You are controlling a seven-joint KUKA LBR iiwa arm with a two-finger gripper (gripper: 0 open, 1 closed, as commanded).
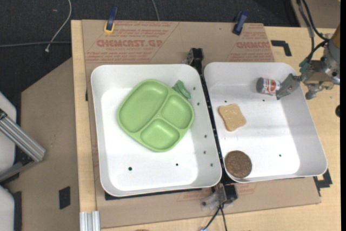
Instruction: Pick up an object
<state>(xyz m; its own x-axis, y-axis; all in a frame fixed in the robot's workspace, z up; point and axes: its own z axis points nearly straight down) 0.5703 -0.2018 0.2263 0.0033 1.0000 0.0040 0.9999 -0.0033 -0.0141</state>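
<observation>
At the right rim of the right-hand bin (313, 138), the gripper (300, 87) hangs with its two grey fingers spread apart and nothing between them; we read it as open and empty. One finger (286, 87) reaches in over the bin floor, the other sits out by the rim.

Just beside that inner finger, on the side away from the arm, lies a small can (267, 85) on its side, grey metal with a red-and-white label. We judge it the likeliest target for a pick: it is the nearest thing, and its rounded body would roll if nudged rather than squeezed squarely.

Further from the gripper and toward the camera rests a slice of toast (232, 117), tan, flat and roughly square. Nearer the camera again, against the bin's front wall, sits a brown round patty (238, 164), rough and grainy on top. Both lie flat, offering little for fingers to close on.

Well away from the gripper, in the left-hand bin (108, 170), a green divided plate (155, 114) of smooth plastic lies tilted across the white floor, with a small dark-green object (182, 89) touching its far edge. The bins sit on a cardboard sheet (162, 40) held by blue clamps (111, 18).
</observation>
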